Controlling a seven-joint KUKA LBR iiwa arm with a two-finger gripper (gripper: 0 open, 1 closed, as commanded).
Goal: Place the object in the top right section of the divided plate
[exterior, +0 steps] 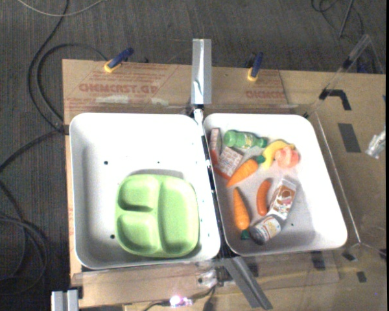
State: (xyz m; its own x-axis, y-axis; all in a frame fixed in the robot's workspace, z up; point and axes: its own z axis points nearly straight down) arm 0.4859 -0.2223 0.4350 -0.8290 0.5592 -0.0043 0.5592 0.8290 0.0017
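Green divided plate (158,216), cluttered right bin (324,173)

Light green all over the divided plate (159,216), set against the plain white of the left bin (91,148), with a few small dark specks on that white floor. White again for the right bin (314,148), holding a green bottle (244,138) with a pale label, two orange carrots (244,172) (240,208), a red-orange sausage shape (264,196), a yellow and peach-pink fruit toy (282,153), red-and-white printed packets (229,159) (283,198), and a dark can (266,229) with a pale, red-marked label. Brown cardboard with faded red lettering across the tabletop (136,86), blue-and-yellow clamps (118,59) (255,66) at its far edge, and dark grey carpet (52,18) crossed by black and white cables.
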